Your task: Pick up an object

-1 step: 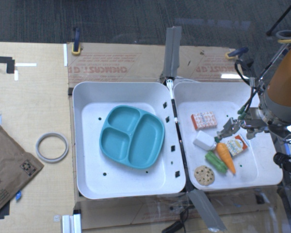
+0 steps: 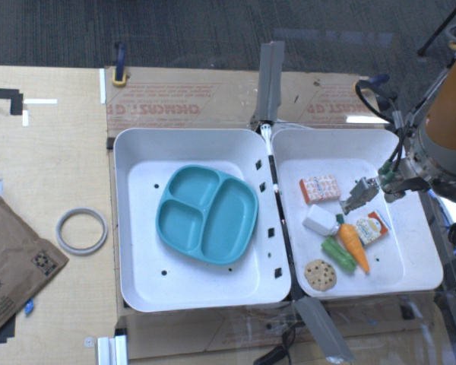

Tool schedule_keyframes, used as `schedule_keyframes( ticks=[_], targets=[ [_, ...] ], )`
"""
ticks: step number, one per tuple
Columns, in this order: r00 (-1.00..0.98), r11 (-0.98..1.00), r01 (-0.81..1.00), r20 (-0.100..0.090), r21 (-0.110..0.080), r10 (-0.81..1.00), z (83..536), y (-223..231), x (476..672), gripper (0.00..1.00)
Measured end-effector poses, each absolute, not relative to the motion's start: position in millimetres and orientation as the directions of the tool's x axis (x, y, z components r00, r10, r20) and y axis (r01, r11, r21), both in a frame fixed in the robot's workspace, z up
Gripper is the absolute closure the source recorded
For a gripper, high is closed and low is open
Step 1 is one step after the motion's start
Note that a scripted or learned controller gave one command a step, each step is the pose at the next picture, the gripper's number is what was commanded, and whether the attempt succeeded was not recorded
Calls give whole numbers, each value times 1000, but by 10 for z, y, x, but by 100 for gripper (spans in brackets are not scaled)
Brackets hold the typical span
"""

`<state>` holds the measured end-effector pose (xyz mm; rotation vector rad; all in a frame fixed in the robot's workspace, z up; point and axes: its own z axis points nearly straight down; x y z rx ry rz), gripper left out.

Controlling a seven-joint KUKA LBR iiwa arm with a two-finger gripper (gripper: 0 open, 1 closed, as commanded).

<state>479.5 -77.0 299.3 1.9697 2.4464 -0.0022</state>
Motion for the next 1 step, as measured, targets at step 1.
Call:
schedule_keyframes(
  ticks=[1],
  targets=[
    [-346,346,938,2,-3,938,1688,-1206,4775,0]
  ],
)
